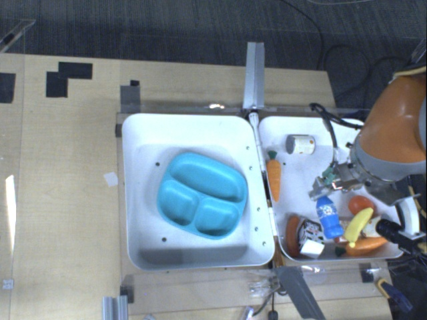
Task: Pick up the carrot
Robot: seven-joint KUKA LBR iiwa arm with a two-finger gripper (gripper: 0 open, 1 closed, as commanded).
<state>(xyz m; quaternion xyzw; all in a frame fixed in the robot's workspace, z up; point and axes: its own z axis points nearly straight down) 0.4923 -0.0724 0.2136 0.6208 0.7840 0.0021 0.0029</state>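
Note:
The carrot (pixel 273 176) is orange with a green top. It lies lengthwise against the left wall of the right bin (pixel 293 127), green end pointing to the back. My gripper (pixel 327 181) hangs over the middle of that bin, to the right of the carrot and apart from it, just above a blue bottle (pixel 328 217). The grey wrist and orange band (pixel 400 122) come in from the right and hide part of the bin.
A blue divided plate (pixel 202 193) lies in the left bin (pixel 143 179). The right bin also holds a small can (pixel 300 144) at the back and, at the front, a red tomato (pixel 361 203), a banana (pixel 360 223), an orange item (pixel 368 245) and a brown item (pixel 293 229).

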